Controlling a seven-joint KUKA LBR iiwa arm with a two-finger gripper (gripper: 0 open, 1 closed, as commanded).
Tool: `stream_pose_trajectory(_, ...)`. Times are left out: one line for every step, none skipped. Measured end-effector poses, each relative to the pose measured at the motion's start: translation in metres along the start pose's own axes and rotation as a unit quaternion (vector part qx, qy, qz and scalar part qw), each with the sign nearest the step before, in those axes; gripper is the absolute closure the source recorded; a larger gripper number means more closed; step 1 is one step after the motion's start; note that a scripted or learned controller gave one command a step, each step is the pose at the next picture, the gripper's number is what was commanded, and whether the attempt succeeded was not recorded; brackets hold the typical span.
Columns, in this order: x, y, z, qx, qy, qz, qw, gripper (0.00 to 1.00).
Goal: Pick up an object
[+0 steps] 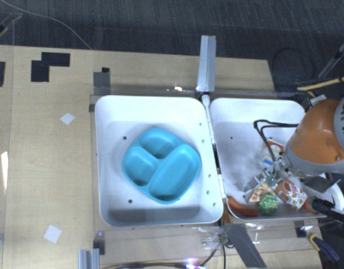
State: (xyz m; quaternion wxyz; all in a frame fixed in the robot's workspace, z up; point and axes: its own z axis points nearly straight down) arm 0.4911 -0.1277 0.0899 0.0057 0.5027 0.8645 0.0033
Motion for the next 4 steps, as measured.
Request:
stream_pose_trajectory(-0.003,0.003,-0.013,-0.004,-0.005,-0.001,1.0,1.0)
stream_pose_trajectory(-0.033,0.041,0.0,0.001,-0.001,-0.144,0.9896,1.0)
stream_pose_trajectory(-0.033,0.042,0.001,0.0,-0.002,-0.144,0.9895,0.0)
stream_pose_trajectory(-0.027,0.064,-0.108,0.002,0.001,-0.172,0.9851,0.0)
